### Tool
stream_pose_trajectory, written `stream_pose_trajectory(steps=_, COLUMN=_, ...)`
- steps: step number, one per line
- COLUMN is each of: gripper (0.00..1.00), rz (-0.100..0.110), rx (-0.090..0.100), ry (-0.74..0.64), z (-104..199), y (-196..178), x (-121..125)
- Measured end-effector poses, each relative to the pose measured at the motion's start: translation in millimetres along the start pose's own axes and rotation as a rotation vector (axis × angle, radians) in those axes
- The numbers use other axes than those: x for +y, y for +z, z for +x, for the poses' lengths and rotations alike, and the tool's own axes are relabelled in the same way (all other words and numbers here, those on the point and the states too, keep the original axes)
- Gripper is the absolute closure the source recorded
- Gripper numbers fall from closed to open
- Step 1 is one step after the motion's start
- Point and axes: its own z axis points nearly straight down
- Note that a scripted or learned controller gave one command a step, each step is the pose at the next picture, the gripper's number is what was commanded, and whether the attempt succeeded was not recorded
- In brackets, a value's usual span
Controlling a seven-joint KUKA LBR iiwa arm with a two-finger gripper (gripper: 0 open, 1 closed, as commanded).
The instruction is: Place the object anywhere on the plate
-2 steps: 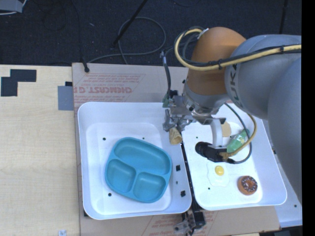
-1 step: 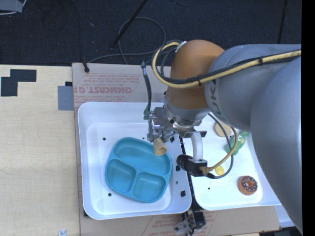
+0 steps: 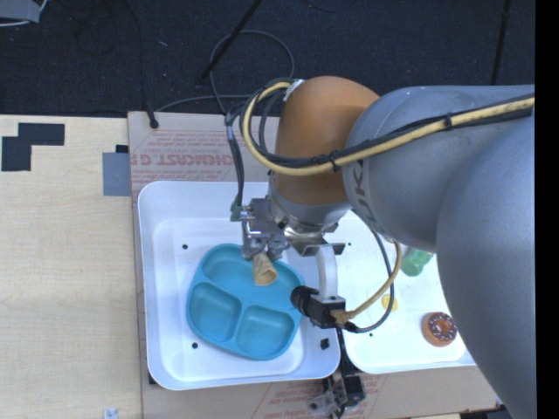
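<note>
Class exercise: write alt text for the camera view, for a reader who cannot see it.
A grey robot arm's claw hangs over a blue divided plate in the left white bin, with a small tan object at its tip. A doughnut and a green item lie in the right bin.

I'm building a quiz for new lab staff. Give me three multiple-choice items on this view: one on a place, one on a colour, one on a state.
1. Where is the plate?
A. left bin
B. right bin
C. on the bare bench

2. What colour is the plate?
A. red
B. blue
C. white

3. How does the tan object sit?
A. flat in the right bin
B. on the bench beside the bins
C. at the end effector's tip, over the plate's upper right edge

Key: 1 A, the plate lies within the left bin's walls. 2 B, it is plainly blue against the white bin. 3 C, the tan piece sits just under the end effector, over the plate's rim; a doughnut lies in the right bin.
</note>
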Motion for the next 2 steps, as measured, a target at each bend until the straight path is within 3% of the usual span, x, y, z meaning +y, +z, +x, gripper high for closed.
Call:
stream_pose_trajectory(steps=1, gripper=1.0, rz=0.001, rx=-0.001, ry=0.002, z=25.5, y=13.6, x=-10.6)
stream_pose_trajectory(steps=2, gripper=0.0, rz=0.0, rx=-0.002, ry=0.004, z=24.8, y=13.1, x=-10.2)
